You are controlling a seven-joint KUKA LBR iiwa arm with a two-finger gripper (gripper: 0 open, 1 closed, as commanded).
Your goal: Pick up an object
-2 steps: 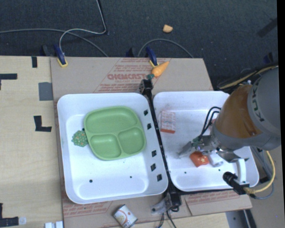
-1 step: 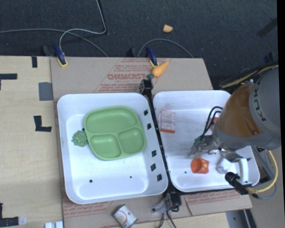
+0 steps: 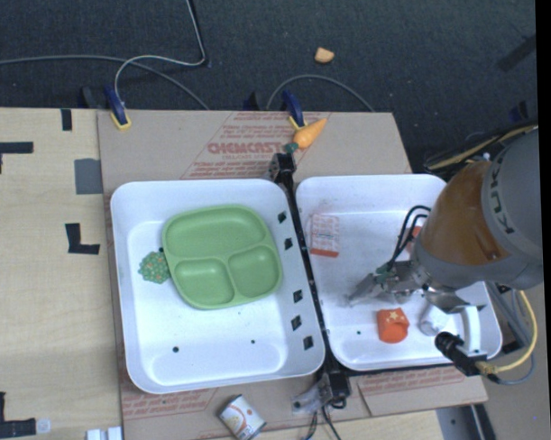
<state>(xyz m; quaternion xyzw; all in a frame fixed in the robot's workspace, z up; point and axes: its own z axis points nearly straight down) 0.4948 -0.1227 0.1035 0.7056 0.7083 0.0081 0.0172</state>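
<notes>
My gripper [image 3: 370, 287] hangs low over the middle of the right bin [image 3: 347, 189], at the end of the grey arm with its orange band [image 3: 460, 219]. A small orange-red object [image 3: 393, 324] lies on the bin floor just below and right of the gripper, apart from it. A red and white packet [image 3: 323, 233] lies near the bin's upper left, away from the gripper. In the left bin [image 3: 133, 265] rests a green divided plate [image 3: 223, 255], with a small green leafy toy [image 3: 153, 267] against its left edge.
A toy carrot [image 3: 308, 132] lies on the cardboard above the bins, and an orange scrap [image 3: 324, 54] on the dark floor beyond. A small can [image 3: 239, 418] lies on its side below the bins. Blue clamps [image 3: 118, 110] hold the cardboard's far edge.
</notes>
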